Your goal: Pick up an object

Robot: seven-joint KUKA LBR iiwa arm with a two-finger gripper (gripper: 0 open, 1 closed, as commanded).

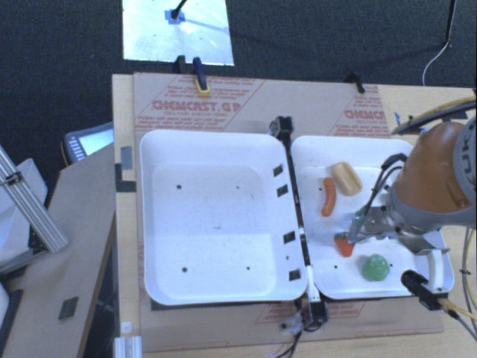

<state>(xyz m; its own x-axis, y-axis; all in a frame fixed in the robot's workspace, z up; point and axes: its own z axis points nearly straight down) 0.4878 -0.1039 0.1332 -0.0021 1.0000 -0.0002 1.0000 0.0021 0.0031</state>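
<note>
The right bin (313, 155) holds several small things. A tan bread-like piece (346, 177) lies near its back, with an orange sausage-shaped piece (328, 197) just left of it. A small red-orange piece (344, 246) lies near the bin's middle and a green lump (375, 267) sits close to the front wall. My gripper (355, 232) reaches in from the right and points down and left. Its tip is right over the red-orange piece, touching or almost touching its upper edge. Nothing is visibly lifted.
The left bin (149, 200) stands beside the right one, with a black clipped divider (291, 200) between them. Both rest on a cardboard sheet (194, 103) on the bench. The arm's orange band (436, 174) covers the right bin's right side.
</note>
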